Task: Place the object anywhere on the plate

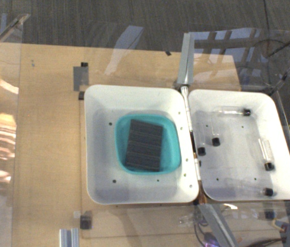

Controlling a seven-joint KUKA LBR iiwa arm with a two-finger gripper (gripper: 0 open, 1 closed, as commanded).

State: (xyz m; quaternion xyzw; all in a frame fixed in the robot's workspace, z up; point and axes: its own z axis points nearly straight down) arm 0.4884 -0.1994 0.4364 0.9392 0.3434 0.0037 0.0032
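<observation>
i see even, bright light, glare streaks on the worktop (42, 138) at left, soft shadows inside both bins, slightly grainy.

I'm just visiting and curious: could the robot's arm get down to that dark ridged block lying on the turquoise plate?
Probably yes. The dark ridged block lies flat on the turquoise plate in the left bin, open from above with nothing on top of it or crowding it. The low bin walls look unlikely to block a reach from the right.
</observation>
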